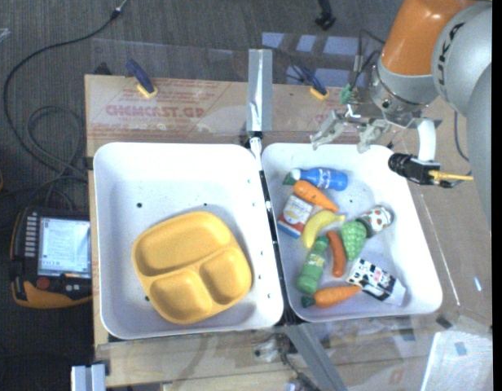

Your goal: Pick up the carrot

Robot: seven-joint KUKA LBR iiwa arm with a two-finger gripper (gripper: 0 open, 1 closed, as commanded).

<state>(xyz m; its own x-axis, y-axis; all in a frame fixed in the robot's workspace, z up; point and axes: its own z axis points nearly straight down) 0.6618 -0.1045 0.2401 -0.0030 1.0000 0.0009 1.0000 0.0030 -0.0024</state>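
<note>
The grey arm with the orange band (422,31) reaches in from the upper right; its two-finger gripper (349,134) hangs above the far rim of the right-hand shallow white bin (422,292), fingers spread apart with nothing between them; one fingertip (320,139) points toward the bin's far left corner.

Two orange toy carrots lie in that bin; the longer orange plastic carrot (314,195) lies slantwise near the far left, just below a white and blue toy bottle (323,178) and touching a small white carton with a red label (295,214); the shorter orange carrot (336,296) lies at the near edge, just beside a black and white patterned box (372,278); the gripper is well apart from the near one and closer to the far one, touching neither.

Between them sit a yellow plastic banana (319,226), a green toy bottle (313,268), a reddish-orange sausage-shaped piece (336,254), a bumpy green vegetable piece (354,239) and a small round red, white and dark item (378,217); these crowd together, several touching.

The left-hand white bin (121,186) holds a yellow three-compartment plastic tray (192,264), set toward the near side; both bins rest side by side on the counter (178,112); a handheld control pad with a screen (51,255) lies on the floor to the left.
</note>
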